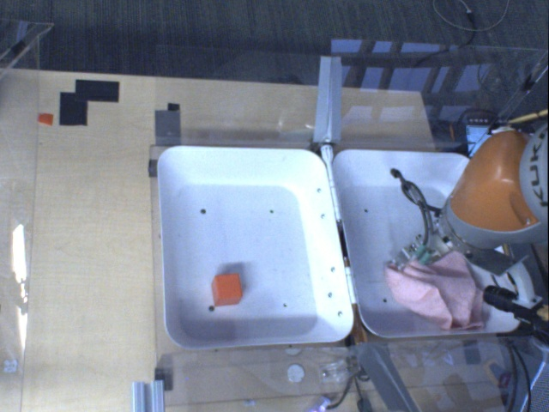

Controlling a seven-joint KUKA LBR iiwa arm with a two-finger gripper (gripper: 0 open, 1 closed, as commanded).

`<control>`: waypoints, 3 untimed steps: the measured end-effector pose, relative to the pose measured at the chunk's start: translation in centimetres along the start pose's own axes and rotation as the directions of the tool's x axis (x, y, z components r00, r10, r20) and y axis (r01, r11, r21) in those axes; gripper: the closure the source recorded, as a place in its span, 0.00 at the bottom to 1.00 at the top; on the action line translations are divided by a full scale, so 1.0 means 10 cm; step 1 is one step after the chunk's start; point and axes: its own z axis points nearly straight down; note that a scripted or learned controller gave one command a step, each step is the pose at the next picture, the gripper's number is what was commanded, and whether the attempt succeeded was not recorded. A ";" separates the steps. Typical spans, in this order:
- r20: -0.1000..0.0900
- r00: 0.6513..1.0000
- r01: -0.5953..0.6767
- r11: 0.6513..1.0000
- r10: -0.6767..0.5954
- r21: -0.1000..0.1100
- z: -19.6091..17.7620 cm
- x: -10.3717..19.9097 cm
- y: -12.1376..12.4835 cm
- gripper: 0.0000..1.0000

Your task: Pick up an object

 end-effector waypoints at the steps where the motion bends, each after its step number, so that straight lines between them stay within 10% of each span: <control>1: 0.000 1.000 0.000 1.000 0.000 0.000 0.00 0.00 0.00 0.00; 2: 0.000 1.000 0.023 1.000 -0.023 0.004 0.14 0.21 -0.07 0.00; 3: 0.007 1.000 0.023 1.000 -0.023 -0.007 0.01 0.19 -0.02 1.00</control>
